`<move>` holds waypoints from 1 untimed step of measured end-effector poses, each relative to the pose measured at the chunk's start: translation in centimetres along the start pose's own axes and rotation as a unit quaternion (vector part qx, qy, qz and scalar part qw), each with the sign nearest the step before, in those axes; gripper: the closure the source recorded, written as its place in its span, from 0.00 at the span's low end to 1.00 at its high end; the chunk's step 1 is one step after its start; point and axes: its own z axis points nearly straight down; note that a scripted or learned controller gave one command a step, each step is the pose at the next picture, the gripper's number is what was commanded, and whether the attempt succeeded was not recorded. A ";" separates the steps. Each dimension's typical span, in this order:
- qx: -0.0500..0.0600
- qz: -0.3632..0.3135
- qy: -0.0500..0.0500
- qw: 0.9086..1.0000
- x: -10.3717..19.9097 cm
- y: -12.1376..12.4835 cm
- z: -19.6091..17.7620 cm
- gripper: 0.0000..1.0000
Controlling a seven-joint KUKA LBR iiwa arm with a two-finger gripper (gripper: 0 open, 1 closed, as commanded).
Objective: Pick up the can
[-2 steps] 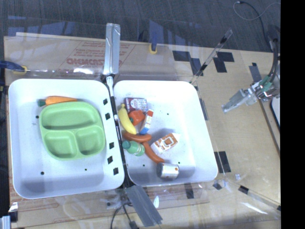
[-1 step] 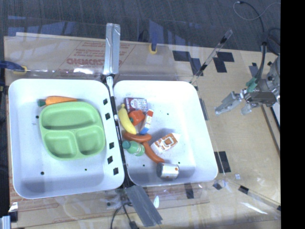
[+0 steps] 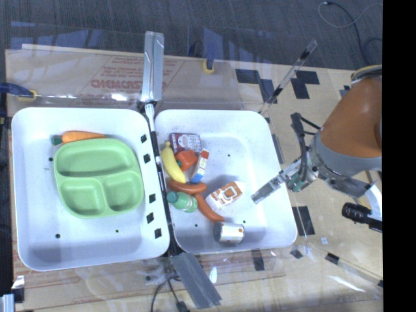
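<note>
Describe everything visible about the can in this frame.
The can is a small silvery metal cylinder lying on its side near the front edge of the right bin, with what looks like a dark band and a touch of red. It sits just in front of the orange carrot-like piece, apart from the hand.

The arm [image 3: 354, 132] came in from the right, its orange band bulking large above the right-hand bin's [image 3: 276, 148] outer rim, with the grey wrist below it. From the wrist the gripper [image 3: 260, 194] slanted down and leftward, its tip poised over the bin's right wall. Whether its fingers stood apart or closed, I could not make out from there.
</note>
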 end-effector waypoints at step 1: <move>-0.001 -0.111 -0.002 0.994 -1.0 1.8 -6.6 0.00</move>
